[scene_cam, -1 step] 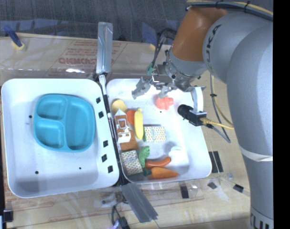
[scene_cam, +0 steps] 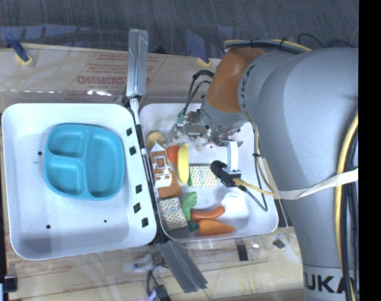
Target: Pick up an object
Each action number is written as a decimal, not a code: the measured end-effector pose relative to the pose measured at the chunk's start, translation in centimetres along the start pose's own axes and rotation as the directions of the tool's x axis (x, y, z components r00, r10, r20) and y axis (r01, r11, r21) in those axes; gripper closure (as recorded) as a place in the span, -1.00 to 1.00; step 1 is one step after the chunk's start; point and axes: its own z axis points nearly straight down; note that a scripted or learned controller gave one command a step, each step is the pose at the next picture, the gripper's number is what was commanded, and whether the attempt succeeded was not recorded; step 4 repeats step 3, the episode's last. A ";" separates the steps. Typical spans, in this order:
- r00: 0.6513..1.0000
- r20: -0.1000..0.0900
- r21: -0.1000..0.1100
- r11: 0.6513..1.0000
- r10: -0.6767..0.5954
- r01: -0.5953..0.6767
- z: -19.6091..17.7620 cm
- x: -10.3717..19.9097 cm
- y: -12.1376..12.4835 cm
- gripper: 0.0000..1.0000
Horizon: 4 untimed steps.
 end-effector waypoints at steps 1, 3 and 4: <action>1.000 0.000 0.002 1.000 -0.004 0.004 -1.0 0.1 0.0 1.00; 0.970 0.000 -0.001 0.970 -0.241 0.241 -11.6 1.1 -4.3 1.00; 0.970 0.000 -0.001 0.970 -0.241 0.241 -11.6 1.1 -4.3 1.00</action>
